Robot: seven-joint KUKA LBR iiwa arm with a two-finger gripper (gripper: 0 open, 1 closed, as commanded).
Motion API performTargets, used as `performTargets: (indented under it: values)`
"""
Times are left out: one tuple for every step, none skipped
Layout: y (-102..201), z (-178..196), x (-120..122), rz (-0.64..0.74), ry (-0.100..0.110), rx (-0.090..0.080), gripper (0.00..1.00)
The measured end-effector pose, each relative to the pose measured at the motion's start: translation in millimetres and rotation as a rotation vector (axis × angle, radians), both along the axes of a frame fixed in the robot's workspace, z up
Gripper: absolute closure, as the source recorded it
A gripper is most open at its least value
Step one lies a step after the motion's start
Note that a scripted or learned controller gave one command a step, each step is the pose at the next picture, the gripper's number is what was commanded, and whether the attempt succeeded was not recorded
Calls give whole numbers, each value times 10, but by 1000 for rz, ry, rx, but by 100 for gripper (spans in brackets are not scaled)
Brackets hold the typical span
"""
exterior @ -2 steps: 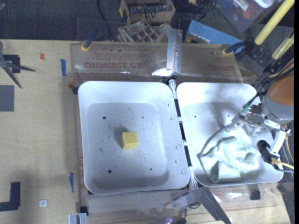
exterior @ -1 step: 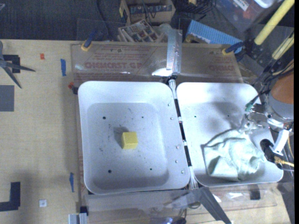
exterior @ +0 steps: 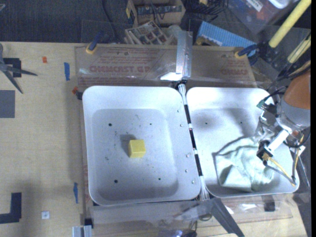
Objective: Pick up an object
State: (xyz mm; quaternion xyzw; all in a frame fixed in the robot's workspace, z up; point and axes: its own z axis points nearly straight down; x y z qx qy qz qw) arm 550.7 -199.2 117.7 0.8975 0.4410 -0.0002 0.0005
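Jaws, whose gap I cannot tell, hang over the right edge of the crumpled cloth point(exterior: 241, 168) in the right bin point(exterior: 222, 100), where closing might pinch only a loose fold that slips free, while the yellow block point(exterior: 137, 148) sits far off in the left bin point(exterior: 98, 102).

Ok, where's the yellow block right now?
In the camera view, the yellow block sits near the middle of the left-hand bin, well apart from the crumpled cloth in the right-hand bin.
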Motion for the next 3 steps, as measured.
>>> performTargets:
  values:
    - [80, 69, -241, -557, 3, 1, 100]
    - [551, -253, -673, -716, -19, -1, 100]
    - [603, 753, -709, -708, 2, 2, 100]
